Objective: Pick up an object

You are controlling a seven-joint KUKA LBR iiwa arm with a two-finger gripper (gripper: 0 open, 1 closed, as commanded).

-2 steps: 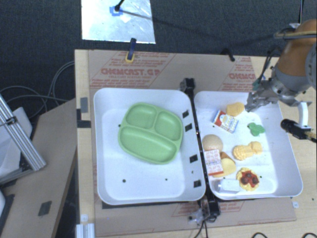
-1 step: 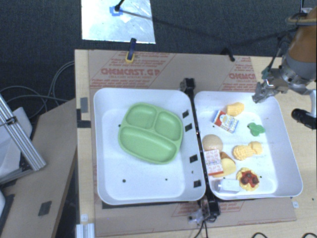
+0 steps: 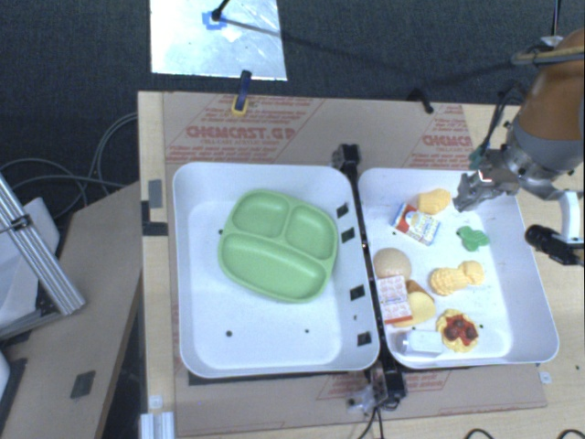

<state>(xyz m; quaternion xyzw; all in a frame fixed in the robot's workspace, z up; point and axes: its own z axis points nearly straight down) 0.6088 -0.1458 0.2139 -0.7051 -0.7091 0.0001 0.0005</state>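
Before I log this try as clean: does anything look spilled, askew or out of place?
Nothing stands out. The green divided plate lies flat in the left bin; the toy foods sit loose inside the right bin.

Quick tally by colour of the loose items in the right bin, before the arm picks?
Yellow or tan: 4 – piece near the gripper, round one, lumpy one, one under the packet
Red and white packets: 2
Green: 1
Yellow with red top: 1
White: 1
Total: 9
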